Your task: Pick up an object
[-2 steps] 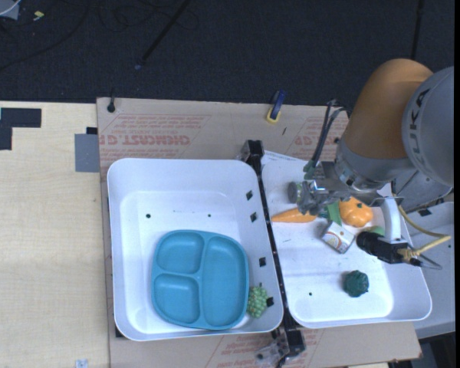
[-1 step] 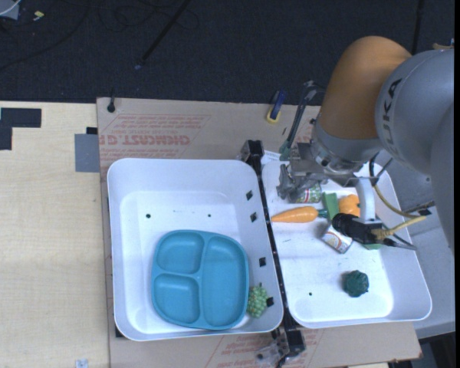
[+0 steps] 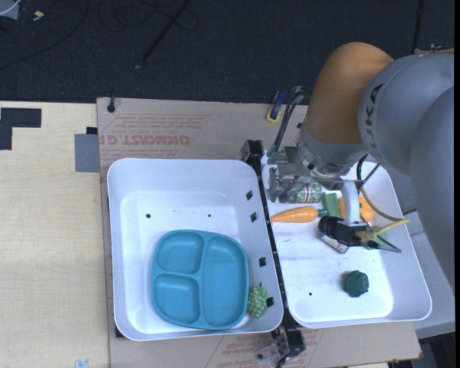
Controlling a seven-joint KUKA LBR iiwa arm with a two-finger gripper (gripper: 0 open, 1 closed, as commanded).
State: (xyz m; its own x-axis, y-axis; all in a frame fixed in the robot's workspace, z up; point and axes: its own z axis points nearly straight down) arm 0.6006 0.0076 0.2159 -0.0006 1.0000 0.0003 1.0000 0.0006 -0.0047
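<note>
- Camera view: end effector point(image 3: 282, 184) low over the far left corner of the right bin point(image 3: 414, 282), close to the wall shared with the left bin point(image 3: 138, 182).
- Cannot tell whether open or closed; too cluttered at that spot to read.
- Nothing visibly gripped, nothing visibly raised off a bin floor.
- Nearest candidate: an orange carrot point(image 3: 295, 215) lying flat just beside the end effector, on the near side.
- Farther candidate: a dark green lump point(image 3: 356, 283), well apart toward the front of the right bin.
- In the left bin: a blue divided plate point(image 3: 199, 278) and a green bumpy cluster point(image 3: 257, 301) touching its corner.
- Judged early: approach or grasp stage, with a firm grip and the lift not yet done.
</note>
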